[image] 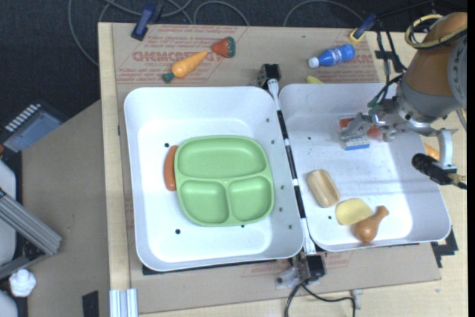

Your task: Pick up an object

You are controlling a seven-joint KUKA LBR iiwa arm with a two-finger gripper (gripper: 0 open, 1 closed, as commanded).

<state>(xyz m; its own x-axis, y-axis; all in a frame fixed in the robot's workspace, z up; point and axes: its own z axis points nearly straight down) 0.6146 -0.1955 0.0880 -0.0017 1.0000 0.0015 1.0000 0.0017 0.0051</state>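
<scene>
A: Where is the pincer (361, 128)?

B: Low in the right bin (415, 211), toward its back half, coming in from the right on the grey arm (434, 89) with the orange band.

A: Open or closed? Anything in it?

B: I cannot tell how far the fingers are parted; they blur together with what lies under them. A small red and blue object (355, 136) sits right at the tip, but whether it is gripped or just lying on the bin floor, I cannot tell.

A: What else is in that bin?

B: A tan bread roll (323, 187) near the left wall, and in front of it a yellow piece (351, 211) touching a brown drumstick (370, 224). All well clear of the pincer.

A: And the left bin (148, 159)?

B: A green divided plate (223, 180) in the middle, with a red sausage (171, 168) tucked against its left edge.

A: On the worktop (111, 159) itself?

B: Behind the bins, a toy carrot (189, 64), a red strawberry (225, 48) just beside it, and a blue and white bottle (332, 56) lying on its side.
</scene>
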